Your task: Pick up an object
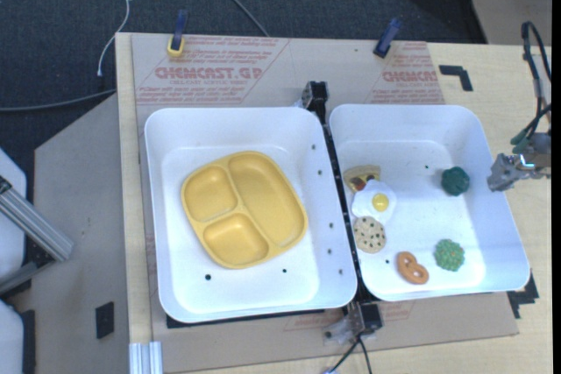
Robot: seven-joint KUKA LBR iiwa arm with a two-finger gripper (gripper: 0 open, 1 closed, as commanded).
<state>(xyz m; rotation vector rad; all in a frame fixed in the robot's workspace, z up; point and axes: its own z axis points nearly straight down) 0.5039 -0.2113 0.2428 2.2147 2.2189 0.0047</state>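
Left bin (166,131): yellow divided plate (243,208), centred; right bin (412,116): sandwich piece (361,179), fried egg (375,201), cookie (369,234) along left wall; pretzel (411,267) and light green ball (450,255) near front; dark green ball (455,180) by right wall; gripper (513,169) at right rim, grip state indeterminable.

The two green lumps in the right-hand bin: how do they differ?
The darker green piece is a deep teal; the lighter green piece is a brighter, speckled green. The darker one sits near the bin's right wall, farther back; the lighter one lies nearer the front, beside the pretzel. Both are small, rounded and bumpy.
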